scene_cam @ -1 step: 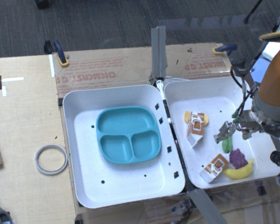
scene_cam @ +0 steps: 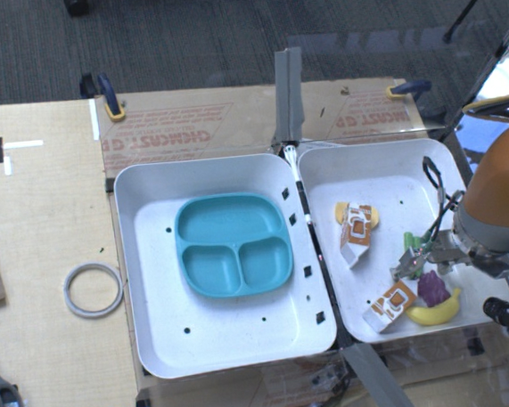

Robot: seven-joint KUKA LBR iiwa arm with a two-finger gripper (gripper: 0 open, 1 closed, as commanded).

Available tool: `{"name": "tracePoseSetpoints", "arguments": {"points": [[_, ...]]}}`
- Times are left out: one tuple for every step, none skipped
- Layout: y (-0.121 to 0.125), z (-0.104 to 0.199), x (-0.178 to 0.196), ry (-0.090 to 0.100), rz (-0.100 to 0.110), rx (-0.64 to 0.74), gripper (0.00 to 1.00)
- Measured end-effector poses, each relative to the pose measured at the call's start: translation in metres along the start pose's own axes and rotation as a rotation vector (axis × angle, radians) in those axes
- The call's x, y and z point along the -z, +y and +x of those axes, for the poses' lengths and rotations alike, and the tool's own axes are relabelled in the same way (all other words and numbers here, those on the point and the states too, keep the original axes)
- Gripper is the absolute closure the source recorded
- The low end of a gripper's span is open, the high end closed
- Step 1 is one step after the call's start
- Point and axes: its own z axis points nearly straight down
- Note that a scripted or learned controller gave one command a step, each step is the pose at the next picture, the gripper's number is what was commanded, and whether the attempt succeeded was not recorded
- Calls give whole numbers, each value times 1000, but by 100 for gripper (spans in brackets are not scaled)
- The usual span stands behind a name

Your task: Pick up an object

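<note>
The right bin (scene_cam: 384, 154) holds a white-and-orange snack packet (scene_cam: 355, 227) near its middle. A second such packet (scene_cam: 390, 306) lies at the front, beside a yellow banana (scene_cam: 433, 311) and a purple grape bunch (scene_cam: 431, 287). A small green item (scene_cam: 412, 242) lies just behind them. My gripper (scene_cam: 414, 263) reaches in from the right and hovers low over the green item and the grapes, close to touching them. The arm's orange band (scene_cam: 503, 185) rises at the right edge. I see nothing held between the fingers.
The left bin (scene_cam: 145, 280) holds a teal divided plate (scene_cam: 234, 244). A grey ring (scene_cam: 93, 289) lies on the bench to the left. Scissors (scene_cam: 0, 401) rest at the lower left corner. A metal post (scene_cam: 287, 96) stands behind the two bins.
</note>
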Motion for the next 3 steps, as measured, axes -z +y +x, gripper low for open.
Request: {"name": "tracePoseSetpoints", "arguments": {"points": [[0,0,8,1,2,-3,100],[-10,30,101,-1,-1,-40,100],[-10,46,33,0,0,348,100]]}}
